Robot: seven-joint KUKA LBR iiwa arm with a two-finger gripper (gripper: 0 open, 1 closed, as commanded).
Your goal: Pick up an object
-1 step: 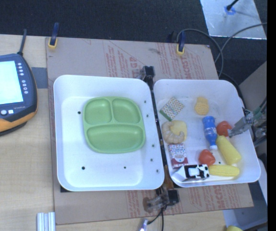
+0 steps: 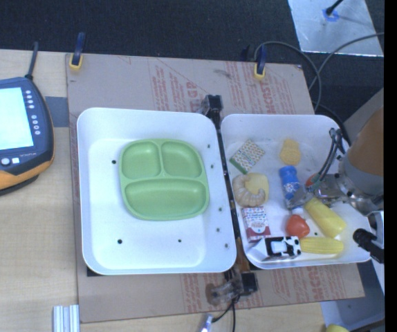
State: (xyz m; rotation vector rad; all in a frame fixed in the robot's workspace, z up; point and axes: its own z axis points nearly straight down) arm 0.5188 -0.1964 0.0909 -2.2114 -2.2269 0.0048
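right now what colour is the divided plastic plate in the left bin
Light green divided plastic plate, plain, no pattern; the camera view shows it best.

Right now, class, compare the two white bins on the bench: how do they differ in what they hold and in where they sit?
The left bin holds one thing, a green divided plate, lying flat near its middle. The right bin holds many small things, among them a blue can, a yellow block and a red piece. The arm reaches into the right bin, not the left bin. Both are shallow, white, and sit side by side.
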